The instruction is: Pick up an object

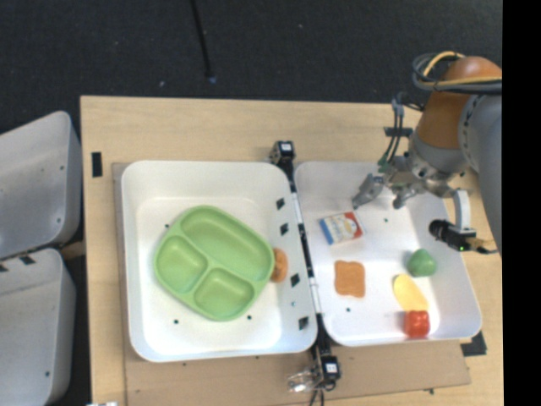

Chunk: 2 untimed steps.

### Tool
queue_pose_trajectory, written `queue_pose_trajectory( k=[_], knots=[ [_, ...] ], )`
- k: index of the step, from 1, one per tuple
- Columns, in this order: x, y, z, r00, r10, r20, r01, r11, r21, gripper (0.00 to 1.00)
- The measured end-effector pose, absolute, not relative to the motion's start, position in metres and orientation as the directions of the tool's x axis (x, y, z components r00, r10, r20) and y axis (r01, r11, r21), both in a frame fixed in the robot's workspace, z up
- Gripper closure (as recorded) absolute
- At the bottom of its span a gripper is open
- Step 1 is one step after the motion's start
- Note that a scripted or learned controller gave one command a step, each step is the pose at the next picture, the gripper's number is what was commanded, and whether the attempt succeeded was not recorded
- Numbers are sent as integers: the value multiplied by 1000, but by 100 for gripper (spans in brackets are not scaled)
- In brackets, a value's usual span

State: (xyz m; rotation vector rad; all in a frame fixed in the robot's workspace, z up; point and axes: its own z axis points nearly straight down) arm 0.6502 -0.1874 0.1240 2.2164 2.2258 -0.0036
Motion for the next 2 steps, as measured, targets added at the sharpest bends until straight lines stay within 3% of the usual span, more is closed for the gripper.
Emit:
queue_pose_trajectory(
  k=[1, 2],
  knots=[
    [651, -189, 101, -4, 1000, -3, 1000, 4, 0, 0],
    [651, -190, 113, -7, 1000, -5, 1000, 7, 3, 100]
  ],
)
